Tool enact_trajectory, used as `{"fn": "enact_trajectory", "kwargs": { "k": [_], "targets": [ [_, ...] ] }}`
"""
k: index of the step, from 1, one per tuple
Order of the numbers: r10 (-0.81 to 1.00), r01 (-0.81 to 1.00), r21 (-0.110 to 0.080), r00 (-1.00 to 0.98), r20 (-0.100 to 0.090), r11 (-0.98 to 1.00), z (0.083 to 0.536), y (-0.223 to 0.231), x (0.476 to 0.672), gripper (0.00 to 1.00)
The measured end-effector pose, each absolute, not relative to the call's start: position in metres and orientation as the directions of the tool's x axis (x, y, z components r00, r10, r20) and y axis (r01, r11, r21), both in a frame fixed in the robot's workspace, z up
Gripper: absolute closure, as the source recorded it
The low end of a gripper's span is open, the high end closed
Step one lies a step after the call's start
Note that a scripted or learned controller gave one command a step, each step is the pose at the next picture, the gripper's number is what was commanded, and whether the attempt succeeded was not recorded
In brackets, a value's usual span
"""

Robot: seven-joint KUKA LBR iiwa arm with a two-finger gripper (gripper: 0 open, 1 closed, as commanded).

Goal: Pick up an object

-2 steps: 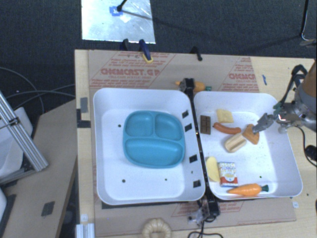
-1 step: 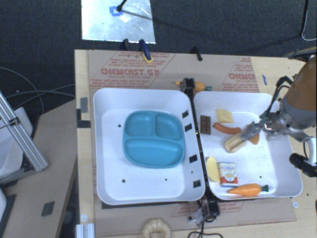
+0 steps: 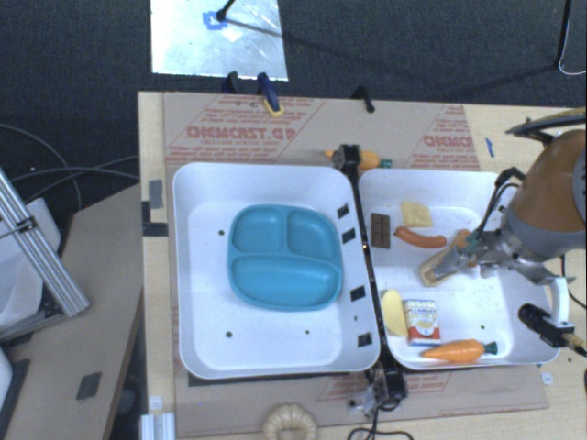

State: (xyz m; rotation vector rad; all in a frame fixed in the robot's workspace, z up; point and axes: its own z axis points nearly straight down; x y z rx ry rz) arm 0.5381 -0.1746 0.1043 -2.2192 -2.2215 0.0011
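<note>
I'm mid-approach: grey two-finger gripper (image 3: 438,269), claw state unclear, low in right white bin (image 3: 514,351) near orange-red sausage (image 3: 420,237); next needs a centred close.

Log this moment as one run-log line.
gripper: low in right bin | nearest: sausage | grasp: unclear | blue plate: left bin

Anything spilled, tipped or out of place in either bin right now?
Nothing stands out. The blue plate lies flat in the left bin; the carrot, hot dog and small box lie apart inside the right bin.
</note>
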Motion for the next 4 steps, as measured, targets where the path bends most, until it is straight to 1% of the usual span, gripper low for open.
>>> {"fn": "enact_trajectory", "kwargs": {
  "k": [1, 2, 3, 4],
  "targets": [
    [1.0, 1.0, 0.005, -0.001, -0.001, 0.001, 0.087, -0.175, 0.54, 0.0],
    [1.0, 1.0, 0.015, -0.001, 0.001, 0.001, 0.101, -0.174, 0.544, 1.0],
    [1.0, 1.0, 0.004, -0.004, -0.001, 0.004, 0.151, -0.172, 0.555, 1.0],
    [1.0, 1.0, 0.006, -0.005, -0.002, 0.005, 0.212, -0.172, 0.564, 1.0]
  ]
}}
